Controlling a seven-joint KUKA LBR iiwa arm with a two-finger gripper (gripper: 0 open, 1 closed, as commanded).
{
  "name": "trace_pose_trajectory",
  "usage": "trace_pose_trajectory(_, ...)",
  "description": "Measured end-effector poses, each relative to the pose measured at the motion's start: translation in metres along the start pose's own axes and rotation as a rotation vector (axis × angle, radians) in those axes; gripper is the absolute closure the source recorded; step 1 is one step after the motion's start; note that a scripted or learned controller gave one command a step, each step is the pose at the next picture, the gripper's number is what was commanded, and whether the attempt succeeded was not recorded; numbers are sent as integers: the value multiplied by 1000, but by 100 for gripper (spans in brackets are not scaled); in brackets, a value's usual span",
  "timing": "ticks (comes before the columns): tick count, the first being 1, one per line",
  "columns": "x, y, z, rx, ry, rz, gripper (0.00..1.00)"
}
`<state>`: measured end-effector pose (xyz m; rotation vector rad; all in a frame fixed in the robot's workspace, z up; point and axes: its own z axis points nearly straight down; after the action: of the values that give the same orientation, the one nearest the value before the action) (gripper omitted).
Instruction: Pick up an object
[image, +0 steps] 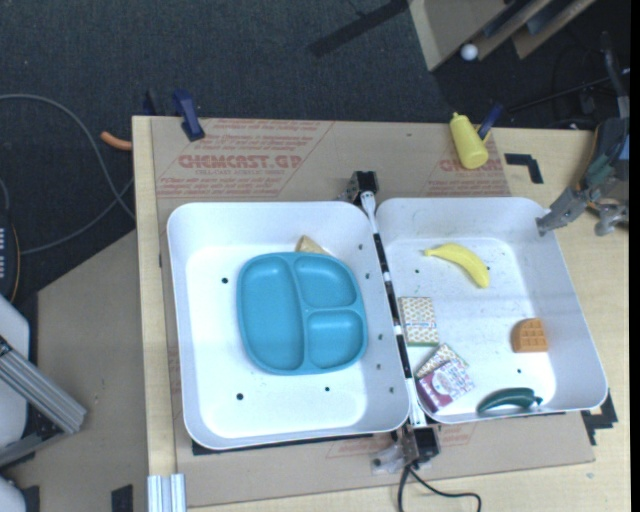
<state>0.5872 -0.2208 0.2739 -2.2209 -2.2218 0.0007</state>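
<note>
The right bin (560, 270) holds a yellow banana (460, 262) at the back, an orange waffle-like piece (530, 335) to the right, two patterned packets (418, 318) (445, 378) along its left wall, and a green ring-shaped item (508, 402) at the front. My gripper (580, 220) hangs over the bin's back right corner, above and to the right of the banana. Its two fingers stand apart, open, with nothing between them.
The left bin (200, 260) carries a blue divided plate (300, 310) with a small tan piece (310, 243) behind it. A yellow clamp (467, 140) and a blue clamp (187, 115) sit on the board's far edge. Cables lie on the dark floor beyond.
</note>
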Motion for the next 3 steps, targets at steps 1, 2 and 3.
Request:
trace_pose_trajectory(1, 52, 0, 169, 3, 2, 0, 0)
trace_pose_trajectory(2, 1, -52, 189, 3, 8, -3, 0)
trace_pose_trajectory(3, 36, -88, 190, 1, 2, 0, 0)
